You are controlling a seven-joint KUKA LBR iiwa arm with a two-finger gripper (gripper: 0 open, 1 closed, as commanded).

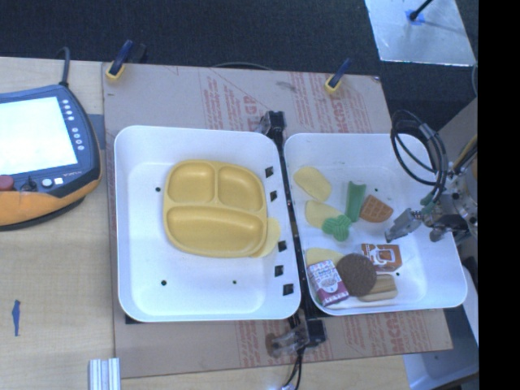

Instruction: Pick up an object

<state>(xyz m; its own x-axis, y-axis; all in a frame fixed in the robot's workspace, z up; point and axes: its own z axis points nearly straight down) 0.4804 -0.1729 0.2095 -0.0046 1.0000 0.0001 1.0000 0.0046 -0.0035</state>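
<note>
I see the gripper [414, 222] at the right side of the right bin [422, 157], low over its floor, with nothing between it and the objects. If it is released or clenched I cannot tell. The nearest candidates are the orange waffle piece [374, 210] and the small orange packet [383, 256], both to its left. I would choose the waffle piece, because it lies apart from the green broccoli toy [336, 227], and I would come straight down over its middle.
</note>
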